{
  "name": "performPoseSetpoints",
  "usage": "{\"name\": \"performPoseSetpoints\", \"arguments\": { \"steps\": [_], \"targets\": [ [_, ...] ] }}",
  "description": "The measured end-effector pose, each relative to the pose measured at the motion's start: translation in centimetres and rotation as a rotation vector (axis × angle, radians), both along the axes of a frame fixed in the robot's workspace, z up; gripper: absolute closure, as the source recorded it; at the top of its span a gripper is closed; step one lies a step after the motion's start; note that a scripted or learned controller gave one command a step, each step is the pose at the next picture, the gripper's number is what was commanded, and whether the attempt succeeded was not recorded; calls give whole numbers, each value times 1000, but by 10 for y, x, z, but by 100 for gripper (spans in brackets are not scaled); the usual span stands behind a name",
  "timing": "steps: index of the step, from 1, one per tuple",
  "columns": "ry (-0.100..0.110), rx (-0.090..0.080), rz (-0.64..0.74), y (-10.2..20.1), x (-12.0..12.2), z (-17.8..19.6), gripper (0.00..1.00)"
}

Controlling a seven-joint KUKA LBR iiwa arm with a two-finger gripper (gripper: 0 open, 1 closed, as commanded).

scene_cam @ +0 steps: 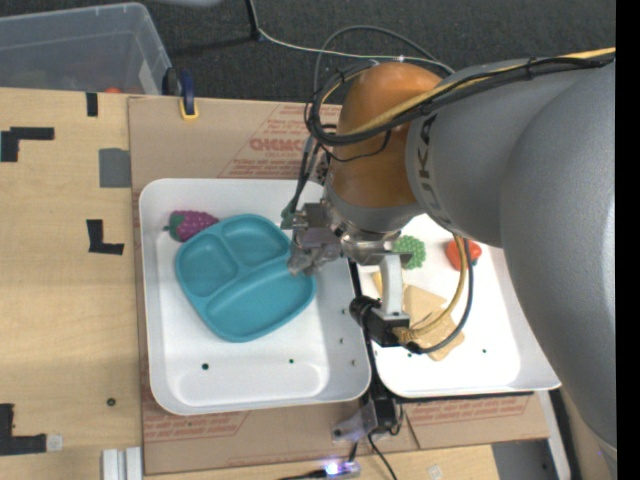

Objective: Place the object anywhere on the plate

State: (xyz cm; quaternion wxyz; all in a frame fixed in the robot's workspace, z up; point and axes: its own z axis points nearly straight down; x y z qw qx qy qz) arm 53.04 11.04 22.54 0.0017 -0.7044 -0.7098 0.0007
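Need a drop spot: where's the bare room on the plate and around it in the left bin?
All three sections of the teal plate look bare; the gripper hangs over its right edge. The left bin has a wide bare strip of floor between the plate and its near wall. It's tighter at the far left corner, where purple grapes touch the plate's rim.
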Motion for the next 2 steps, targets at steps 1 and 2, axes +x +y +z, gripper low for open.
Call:
{"name": "performPoseSetpoints", "arguments": {
  "steps": [1, 2],
  "targets": [
    [2, -1, 0, 55, -28, -8, 100],
    [0, -2, -5, 52, -26, -8, 0]
  ]
}}
